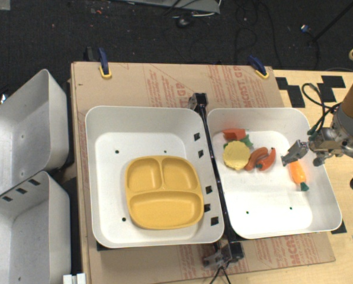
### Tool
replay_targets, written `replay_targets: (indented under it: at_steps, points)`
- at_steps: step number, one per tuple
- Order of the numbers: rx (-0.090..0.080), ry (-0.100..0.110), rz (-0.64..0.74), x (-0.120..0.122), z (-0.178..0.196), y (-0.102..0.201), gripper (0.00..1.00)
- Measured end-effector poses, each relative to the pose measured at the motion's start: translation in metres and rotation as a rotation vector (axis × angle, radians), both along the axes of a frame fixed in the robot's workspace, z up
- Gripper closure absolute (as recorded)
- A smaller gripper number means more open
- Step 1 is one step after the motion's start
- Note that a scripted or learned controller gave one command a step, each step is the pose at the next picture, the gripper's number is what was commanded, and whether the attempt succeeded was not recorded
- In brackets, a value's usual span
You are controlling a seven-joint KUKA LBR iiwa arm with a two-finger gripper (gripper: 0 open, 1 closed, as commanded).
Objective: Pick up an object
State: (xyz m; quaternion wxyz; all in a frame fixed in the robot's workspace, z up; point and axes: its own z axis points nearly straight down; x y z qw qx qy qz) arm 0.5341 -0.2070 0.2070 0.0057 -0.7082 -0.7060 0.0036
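Orange plastic marks the toy carrot (298,173) lying against the right wall of the right bin (265,220), its green tip pointing toward the lower edge of the frame. Just above it, at the right of the frame, the gripper (296,152) hangs over the bin's right rim, reaching in from the grey arm (345,126); whether it is spread or pressed together cannot be told from this view, and nothing is seen pinched in it. Near the upper middle of the same bin sits a cluster of toy food: a round yellow piece (236,155), a red piece (234,134) behind it, and a reddish sausage-like piece (262,158) touching its right side. The left bin (105,135) holds a yellow divided tray (163,191) with three compartments, resting in its lower middle. Both bins sit on a cardboard sheet (164,84).
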Motion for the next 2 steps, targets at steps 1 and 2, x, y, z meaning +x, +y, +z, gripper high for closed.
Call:
replay_targets:
  at_steps: [1, 2]
  points:
    - [-0.003, -0.013, 0.004, 0.003, 0.007, 0.000, 0.00]
    - [-0.002, -0.009, 0.003, 0.004, -0.036, 0.003, 0.00]
